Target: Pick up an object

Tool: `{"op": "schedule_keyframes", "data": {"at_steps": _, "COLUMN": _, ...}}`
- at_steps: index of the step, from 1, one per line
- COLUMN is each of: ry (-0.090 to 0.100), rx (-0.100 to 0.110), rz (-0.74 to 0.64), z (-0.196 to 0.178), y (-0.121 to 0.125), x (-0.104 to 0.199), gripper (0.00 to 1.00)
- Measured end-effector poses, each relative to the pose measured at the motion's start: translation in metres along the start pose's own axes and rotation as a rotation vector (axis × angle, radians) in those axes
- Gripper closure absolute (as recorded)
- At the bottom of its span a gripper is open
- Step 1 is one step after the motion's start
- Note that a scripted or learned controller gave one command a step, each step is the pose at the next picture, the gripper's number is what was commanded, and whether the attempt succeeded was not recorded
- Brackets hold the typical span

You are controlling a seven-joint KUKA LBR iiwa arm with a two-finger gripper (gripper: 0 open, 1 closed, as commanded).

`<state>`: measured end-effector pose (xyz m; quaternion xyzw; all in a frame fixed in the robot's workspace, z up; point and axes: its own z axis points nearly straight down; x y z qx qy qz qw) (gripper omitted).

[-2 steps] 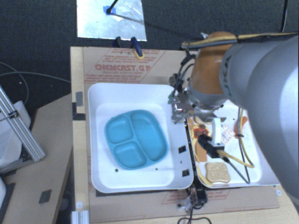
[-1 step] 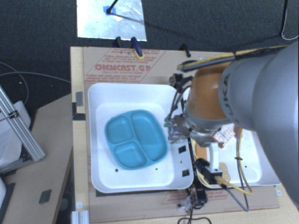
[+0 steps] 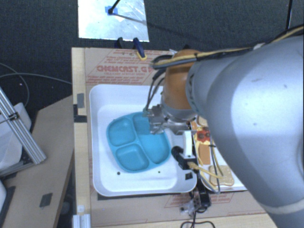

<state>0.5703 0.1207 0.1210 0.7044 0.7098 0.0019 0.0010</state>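
**Op A:** From my seat the arm (image 3: 247,122) blocks most of the right side, reaching in over the left bin (image 3: 102,127) on the surface.

**Op B:** And the target?

**Op A:** I'd take the blue tray (image 3: 130,144), with 3 compartments, lying flat in that bin. The gripper (image 3: 156,123) sits low at its far right edge, perhaps touching.

**Op B:** Jaws pinching it?

**Op A:** I cannot tell; they're hidden. I judge the approach done, with grasp and lift left.
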Motion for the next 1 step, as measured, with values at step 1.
{"op": "schedule_keyframes", "data": {"at_steps": 1, "ry": 0.004, "rx": 0.002, "rz": 0.001, "z": 0.0356, "y": 0.0438, "x": 0.0037, "gripper": 1.00}}
